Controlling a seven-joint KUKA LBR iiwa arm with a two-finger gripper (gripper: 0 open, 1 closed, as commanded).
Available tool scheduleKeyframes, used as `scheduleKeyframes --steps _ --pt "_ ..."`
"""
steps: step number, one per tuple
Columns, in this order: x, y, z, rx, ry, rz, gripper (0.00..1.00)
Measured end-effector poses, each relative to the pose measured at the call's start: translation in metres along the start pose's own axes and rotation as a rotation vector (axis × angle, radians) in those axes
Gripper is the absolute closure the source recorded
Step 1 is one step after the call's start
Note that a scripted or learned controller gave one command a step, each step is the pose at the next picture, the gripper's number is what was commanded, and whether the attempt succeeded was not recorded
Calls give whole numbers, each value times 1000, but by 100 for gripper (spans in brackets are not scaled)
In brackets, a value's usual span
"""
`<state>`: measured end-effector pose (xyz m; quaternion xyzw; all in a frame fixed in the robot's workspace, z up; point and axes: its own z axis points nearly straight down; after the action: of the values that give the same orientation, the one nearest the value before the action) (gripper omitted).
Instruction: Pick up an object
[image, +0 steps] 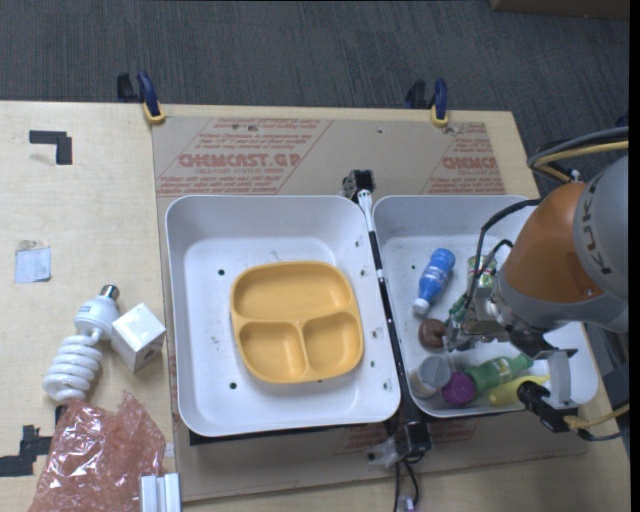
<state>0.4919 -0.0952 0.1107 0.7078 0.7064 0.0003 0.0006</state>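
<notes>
Since every loose object sits in the right bin (400, 225), the tool (462, 335) hangs low beside the blue bottle (434, 277), though whether it grips anything I cannot tell.

Clutter (462, 375) crowding right bin (400, 225)

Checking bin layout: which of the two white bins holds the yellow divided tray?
The left bin. The yellow three-compartment tray lies flat in its middle; the right bin instead holds small items such as a blue bottle, under the arm.

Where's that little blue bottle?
The blue bottle lies in the right bin, toward its back left, just left of the gripper.
</notes>
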Motion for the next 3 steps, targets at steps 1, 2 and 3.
scheduleKeyframes --steps 1,2,3 --pt "74 -11 -82 0 0 -4 100" --pt "74 -11 -82 0 0 -4 0" --pt "74 -11 -82 0 0 -4 0"
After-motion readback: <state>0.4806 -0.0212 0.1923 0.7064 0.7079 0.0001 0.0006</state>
